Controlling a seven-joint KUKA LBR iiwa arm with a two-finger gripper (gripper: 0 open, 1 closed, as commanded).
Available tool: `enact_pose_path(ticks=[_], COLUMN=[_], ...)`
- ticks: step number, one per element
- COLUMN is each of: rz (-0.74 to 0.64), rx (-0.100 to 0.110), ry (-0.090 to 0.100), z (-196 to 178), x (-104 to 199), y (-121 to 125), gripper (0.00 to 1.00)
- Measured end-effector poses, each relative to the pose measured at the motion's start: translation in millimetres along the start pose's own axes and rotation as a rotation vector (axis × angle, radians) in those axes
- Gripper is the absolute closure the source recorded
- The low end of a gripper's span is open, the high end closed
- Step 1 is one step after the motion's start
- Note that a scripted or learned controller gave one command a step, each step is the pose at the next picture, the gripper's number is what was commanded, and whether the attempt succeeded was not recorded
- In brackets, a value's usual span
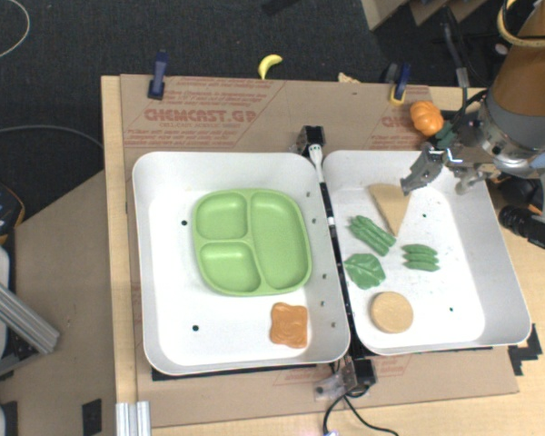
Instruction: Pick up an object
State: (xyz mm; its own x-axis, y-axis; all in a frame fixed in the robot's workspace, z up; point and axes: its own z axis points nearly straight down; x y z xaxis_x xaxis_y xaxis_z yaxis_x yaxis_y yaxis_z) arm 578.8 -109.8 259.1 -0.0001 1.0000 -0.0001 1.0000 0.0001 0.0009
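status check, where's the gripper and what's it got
Gripper above right bin's far edge, holding nothing. Tan wedge nearest, just below it; green pieces and round biscuit beyond. Path unobstructed.

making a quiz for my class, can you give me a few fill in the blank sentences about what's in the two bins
1. The green divided plate has ___ compartments.
2. The orange piece lies in the ___ bin, below the plate.
3. The round tan disc lies in the ___ bin.
4. The gripper hangs beside the tan ___-shaped piece.

Missing words: three; left; right; wedge
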Motion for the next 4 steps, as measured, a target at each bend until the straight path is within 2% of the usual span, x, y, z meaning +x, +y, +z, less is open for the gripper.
enact_pose_path(ticks=[1, 2, 3, 4], rz=[0.004, 0.006, 0.001, 0.000], rx=[0.014, 0.009, -0.001, 0.004], ry=[0.001, 0.000, -0.001, 0.003], z=[159, 176, 164, 151], x=[-41, -79, -76, -51], y=[8, -40, -36, -60], gripper=[0.00, 0.00, 1.00, 1.00])
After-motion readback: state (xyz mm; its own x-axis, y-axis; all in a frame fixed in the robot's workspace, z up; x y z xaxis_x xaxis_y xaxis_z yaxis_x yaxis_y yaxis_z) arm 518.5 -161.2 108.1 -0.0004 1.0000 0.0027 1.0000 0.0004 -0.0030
